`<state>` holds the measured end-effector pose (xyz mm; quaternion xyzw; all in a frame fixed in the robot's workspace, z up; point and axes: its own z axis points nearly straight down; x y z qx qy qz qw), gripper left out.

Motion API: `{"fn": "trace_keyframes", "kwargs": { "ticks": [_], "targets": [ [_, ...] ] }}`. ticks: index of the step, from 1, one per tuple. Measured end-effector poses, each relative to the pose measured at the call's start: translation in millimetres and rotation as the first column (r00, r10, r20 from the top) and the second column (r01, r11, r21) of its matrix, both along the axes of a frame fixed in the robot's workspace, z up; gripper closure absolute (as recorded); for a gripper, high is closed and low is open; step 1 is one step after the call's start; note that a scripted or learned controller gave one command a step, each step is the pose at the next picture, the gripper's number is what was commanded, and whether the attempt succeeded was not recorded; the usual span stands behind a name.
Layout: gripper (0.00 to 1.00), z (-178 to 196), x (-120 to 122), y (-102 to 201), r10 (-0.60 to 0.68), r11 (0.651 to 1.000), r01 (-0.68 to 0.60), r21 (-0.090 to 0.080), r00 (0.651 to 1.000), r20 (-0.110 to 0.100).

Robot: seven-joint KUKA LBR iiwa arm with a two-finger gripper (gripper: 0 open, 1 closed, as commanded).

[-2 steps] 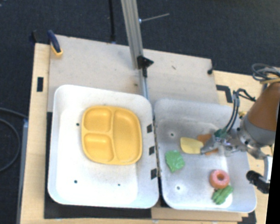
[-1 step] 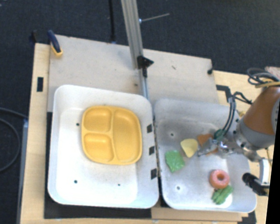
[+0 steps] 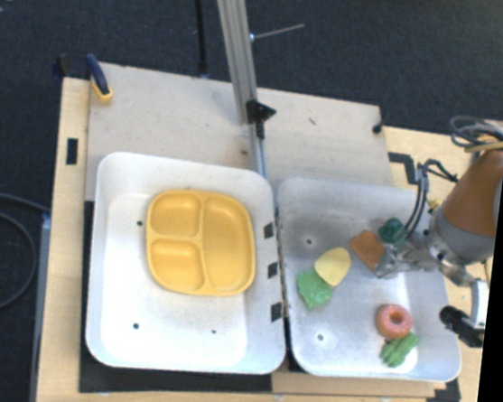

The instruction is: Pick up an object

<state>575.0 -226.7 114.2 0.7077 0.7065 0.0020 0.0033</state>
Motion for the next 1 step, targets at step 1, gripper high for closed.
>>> {"fn": "trace_keyframes", "kwargs": {
  "ticks": [1],
  "targets": [
    [1.0, 64.4, 1.2, 2.1, 0.005, 1.0, -0.005, -0.002, 1.0, 0.001]
  ]
}}
